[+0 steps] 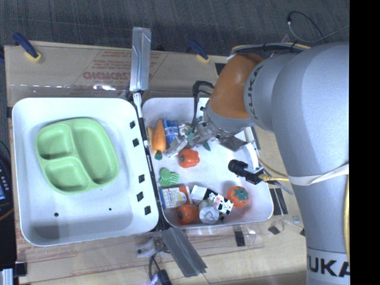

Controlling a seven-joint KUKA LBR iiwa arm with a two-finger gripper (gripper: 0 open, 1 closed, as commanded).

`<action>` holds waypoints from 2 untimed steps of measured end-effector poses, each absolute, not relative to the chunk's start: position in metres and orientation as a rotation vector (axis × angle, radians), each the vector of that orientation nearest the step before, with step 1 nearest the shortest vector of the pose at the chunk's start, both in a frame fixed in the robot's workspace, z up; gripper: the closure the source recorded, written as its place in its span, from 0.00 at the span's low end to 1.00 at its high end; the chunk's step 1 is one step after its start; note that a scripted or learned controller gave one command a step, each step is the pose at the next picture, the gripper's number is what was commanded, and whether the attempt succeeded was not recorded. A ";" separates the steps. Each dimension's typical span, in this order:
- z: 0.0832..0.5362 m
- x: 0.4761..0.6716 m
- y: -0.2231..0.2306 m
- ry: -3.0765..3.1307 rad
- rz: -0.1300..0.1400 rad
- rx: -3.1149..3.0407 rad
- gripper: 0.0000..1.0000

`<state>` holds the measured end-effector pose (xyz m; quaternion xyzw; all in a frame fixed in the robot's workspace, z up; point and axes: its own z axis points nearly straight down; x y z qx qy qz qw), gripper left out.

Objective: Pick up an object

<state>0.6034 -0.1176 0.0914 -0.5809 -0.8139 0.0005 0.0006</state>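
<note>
End effector [191, 136] hovers low near the orange pepper [188, 157]; can't tell its state. I'd center over the pepper before closing.

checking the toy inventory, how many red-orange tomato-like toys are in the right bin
3. One tomato toy lies mid-bin just below the gripper, one near the right wall, one at the front edge. The arm may hide more.
</note>
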 end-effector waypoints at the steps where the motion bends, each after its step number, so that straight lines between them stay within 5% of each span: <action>1: 0.102 0.604 -0.118 -2.559 0.002 -1.820 1.00; 2: 0.141 0.601 -0.124 -2.409 0.002 -2.017 1.00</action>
